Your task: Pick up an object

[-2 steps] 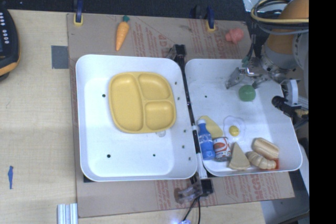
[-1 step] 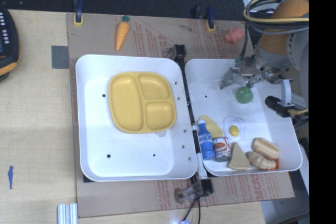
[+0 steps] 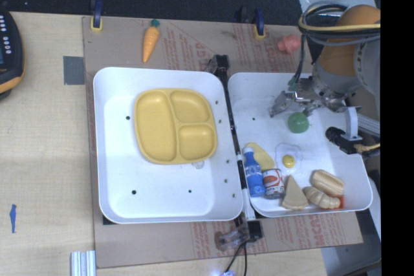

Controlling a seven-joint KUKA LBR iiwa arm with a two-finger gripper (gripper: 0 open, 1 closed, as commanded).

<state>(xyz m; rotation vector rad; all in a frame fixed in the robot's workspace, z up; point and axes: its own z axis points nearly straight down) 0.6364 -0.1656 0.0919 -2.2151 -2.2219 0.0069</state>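
The right bin holds the clutter, and the gripper hovers at its far end, jaws splayed apart, empty. A green ball sits just beneath them; being round, it may well roll off and escape.

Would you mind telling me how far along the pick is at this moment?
Done so far: the gripper has reached into the right bin, directly above the green ball. In hand: nothing that I can confirm; the ball sits on the bin floor just below the gripper. Left: closing on an object and lifting it. The bottle, can and bread pieces lie untouched at the bin's near side.
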